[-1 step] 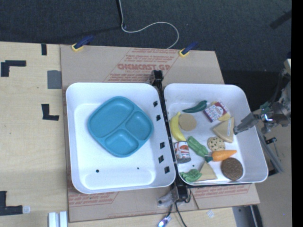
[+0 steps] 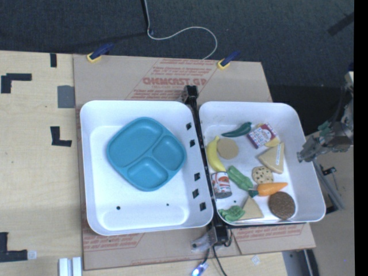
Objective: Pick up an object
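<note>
Sitting side by side on the bench are two white bins: the left bin holds a big blue plate, and the right bin holds a pile of toy food. I spot a yellow banana, an orange carrot and a round brown cookie. Off past the right bin's edge hangs the gripper, touching nothing. I think it should move over the bin and come down on just one toy. It is too blurry to tell how wide it is open
</note>
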